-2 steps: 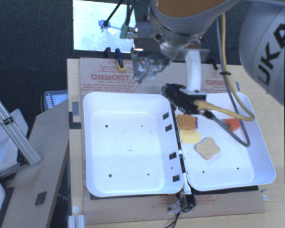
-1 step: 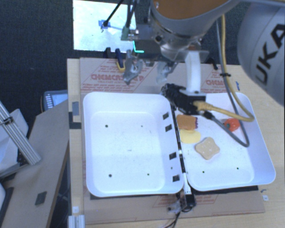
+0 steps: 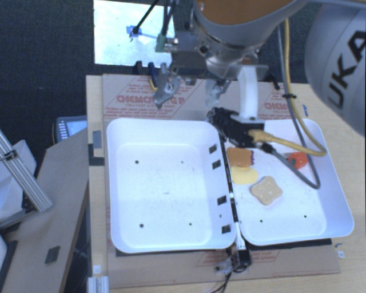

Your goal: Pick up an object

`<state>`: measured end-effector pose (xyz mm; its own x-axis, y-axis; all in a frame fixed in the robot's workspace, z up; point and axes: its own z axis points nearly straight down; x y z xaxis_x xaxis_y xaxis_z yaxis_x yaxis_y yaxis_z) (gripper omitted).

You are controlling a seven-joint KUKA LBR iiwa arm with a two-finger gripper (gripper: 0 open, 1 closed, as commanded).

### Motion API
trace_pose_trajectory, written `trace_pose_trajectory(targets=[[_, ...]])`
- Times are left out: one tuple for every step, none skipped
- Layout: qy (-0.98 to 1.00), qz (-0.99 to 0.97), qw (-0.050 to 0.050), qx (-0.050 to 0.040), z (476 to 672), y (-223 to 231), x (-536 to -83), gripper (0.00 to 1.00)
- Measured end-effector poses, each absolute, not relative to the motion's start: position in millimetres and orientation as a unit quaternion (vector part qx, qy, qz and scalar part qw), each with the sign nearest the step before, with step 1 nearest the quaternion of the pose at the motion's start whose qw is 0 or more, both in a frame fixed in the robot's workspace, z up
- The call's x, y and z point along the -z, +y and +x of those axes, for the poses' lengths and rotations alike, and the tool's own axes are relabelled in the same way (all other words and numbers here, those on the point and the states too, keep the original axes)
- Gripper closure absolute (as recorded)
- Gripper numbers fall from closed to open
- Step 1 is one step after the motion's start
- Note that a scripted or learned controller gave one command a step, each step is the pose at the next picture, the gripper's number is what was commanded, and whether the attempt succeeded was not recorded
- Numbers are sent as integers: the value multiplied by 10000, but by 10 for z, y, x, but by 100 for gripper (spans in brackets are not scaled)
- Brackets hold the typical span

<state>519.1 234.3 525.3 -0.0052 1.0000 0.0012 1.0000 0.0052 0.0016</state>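
The arm [image 3: 240, 17] comes in from the upper right, and its gripper [image 3: 190, 93] hangs above the far edge of the two bins, over the printed cardboard sheet [image 3: 128, 96] that lies under them on the surface [image 3: 68, 171]. Its two fingers [image 3: 165, 91] are spread wide apart and nothing sits between them – one tip is over the cardboard beyond the far rim of the near-left bin [image 3: 166, 194], the other close to where the two bins meet at their far corners. All the loose things lie in the right-hand bin [image 3: 323, 214], gathered toward its far left part and near the dividing rim. An orange block [image 3: 240, 157] with a darker patch on one end sits closest to the gripper, below and to the right of it in the view. A flat yellow disc [image 3: 246, 176] lies just in front of the block, touching or nearly touching it. A tan toast-shaped piece [image 3: 266, 190] rests just beside the disc, nearer the middle of the bin. A small red piece [image 3: 298, 159] lies apart from these three, toward the far right side – partly crossed by a cable.
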Motion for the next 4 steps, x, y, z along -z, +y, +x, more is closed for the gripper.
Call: trace_pose_trajectory(targets=[[7089, 7053, 1, -10, 5191, 2343, -5253, 0], [7061, 7081, 8, 9, 6409, 2323, -4965, 0], [7095, 7047, 11, -19, 6374, 2344, -5123, 100], [7083, 7059, 12, -21, 6626, 2340, -5247, 100]])
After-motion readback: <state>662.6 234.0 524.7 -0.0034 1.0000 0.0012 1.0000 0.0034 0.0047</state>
